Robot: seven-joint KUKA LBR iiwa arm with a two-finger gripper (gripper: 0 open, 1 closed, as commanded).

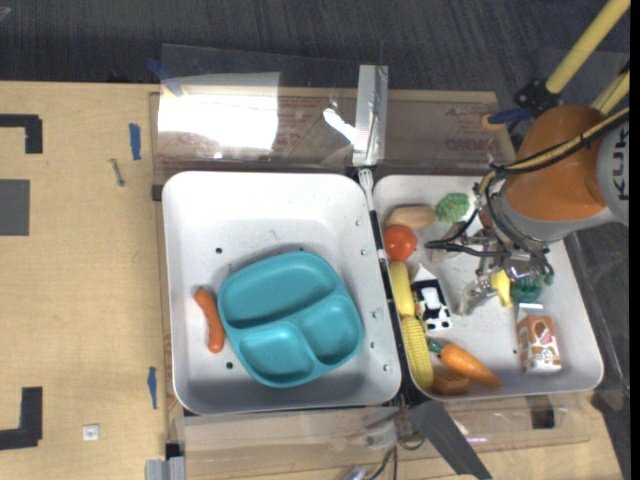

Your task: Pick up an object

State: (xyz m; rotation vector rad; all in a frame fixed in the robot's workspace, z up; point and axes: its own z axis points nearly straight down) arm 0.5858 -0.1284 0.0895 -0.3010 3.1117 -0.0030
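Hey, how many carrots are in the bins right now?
2. One carrot lies in the left bin, just left of the teal divided plate. The other carrot lies near the front of the right bin. The arm may hide more.

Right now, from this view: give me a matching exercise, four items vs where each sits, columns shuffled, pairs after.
Items:
1. teal divided plate
2. hot dog
3. small carton
4. broccoli

Places:
A. right bin, top, next to the beige bun
B. left bin, in the middle
C. left bin, beside the plate's left edge
D. right bin, lower right part

Pairs: 1-B, 2-C, 3-D, 4-A
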